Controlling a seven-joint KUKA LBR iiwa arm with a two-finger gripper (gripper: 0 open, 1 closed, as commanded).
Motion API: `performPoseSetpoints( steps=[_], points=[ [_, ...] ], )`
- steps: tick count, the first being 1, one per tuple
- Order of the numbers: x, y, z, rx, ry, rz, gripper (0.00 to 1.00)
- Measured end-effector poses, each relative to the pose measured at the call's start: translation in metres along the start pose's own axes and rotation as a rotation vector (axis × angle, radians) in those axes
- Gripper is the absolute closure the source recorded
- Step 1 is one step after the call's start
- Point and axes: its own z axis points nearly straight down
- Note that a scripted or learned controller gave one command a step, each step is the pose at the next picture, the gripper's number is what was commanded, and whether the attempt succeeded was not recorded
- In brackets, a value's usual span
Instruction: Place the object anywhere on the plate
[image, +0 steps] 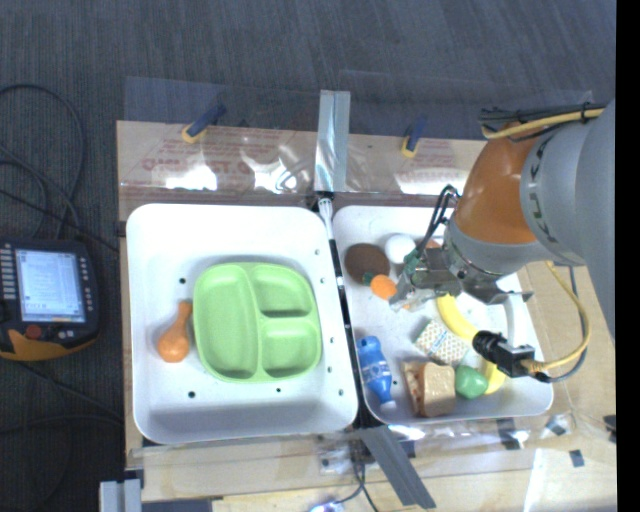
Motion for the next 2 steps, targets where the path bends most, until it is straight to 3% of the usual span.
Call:
performPoseSetpoints(
  steps=[1, 2],
  points=[
    [0.082, -0.002, -0.068, -0.008, 0.003, -0.042, 1.00],
    [0.148, -0.045, -0.130, -0.004, 0.002, 0.061, 1.00]
  ],
)
